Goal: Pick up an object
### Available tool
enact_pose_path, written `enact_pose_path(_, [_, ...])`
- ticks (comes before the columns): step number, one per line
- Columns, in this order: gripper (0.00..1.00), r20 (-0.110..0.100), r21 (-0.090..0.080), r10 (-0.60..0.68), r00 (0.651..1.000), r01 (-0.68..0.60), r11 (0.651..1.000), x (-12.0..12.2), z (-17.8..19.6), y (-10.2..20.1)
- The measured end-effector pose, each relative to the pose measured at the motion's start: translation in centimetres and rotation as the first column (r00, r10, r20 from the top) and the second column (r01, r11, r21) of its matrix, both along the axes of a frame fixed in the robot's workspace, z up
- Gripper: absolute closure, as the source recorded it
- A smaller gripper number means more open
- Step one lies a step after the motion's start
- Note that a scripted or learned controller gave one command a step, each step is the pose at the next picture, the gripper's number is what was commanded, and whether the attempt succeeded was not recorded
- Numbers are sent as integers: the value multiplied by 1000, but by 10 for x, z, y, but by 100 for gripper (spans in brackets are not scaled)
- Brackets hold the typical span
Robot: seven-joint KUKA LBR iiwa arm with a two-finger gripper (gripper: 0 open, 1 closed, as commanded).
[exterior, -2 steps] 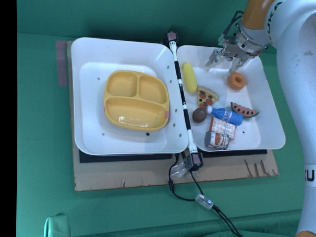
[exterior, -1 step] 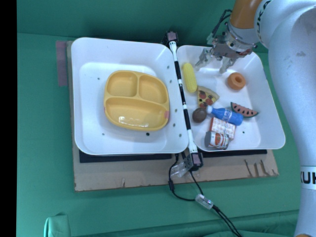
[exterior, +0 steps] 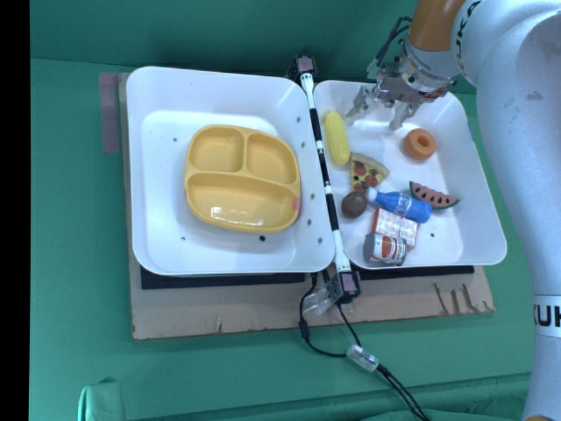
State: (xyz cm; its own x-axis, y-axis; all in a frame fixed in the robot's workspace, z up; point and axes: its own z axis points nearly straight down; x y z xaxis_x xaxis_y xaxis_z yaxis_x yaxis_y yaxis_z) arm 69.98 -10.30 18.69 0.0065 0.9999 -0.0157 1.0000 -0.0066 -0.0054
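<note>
The right bin [exterior: 478, 222] holds a yellow corn cob [exterior: 337, 137], a pizza slice [exterior: 365, 172], an orange donut [exterior: 419, 144], a watermelon slice [exterior: 433, 196], a blue bottle [exterior: 401, 204], a brown round piece [exterior: 354, 204] and a small can [exterior: 389, 238]. My gripper [exterior: 378, 112] hangs over the far part of this bin, between the corn and the donut. Its fingers [exterior: 358, 106] are spread open with nothing between them.
The left bin [exterior: 158, 235] holds a yellow divided plate [exterior: 243, 178]. A black-and-white bar [exterior: 321, 169] runs between the bins, with a cable [exterior: 351, 340] trailing off the front of the cardboard base. The grey arm [exterior: 517, 147] fills the right side.
</note>
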Motion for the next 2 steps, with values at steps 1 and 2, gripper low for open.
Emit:
enact_pose_path(1, [0,0,1,0,1000,0,1000,0,0,0])
enact_pose_path(2, [100,10,9,-2,1000,2,1000,3,19,3])
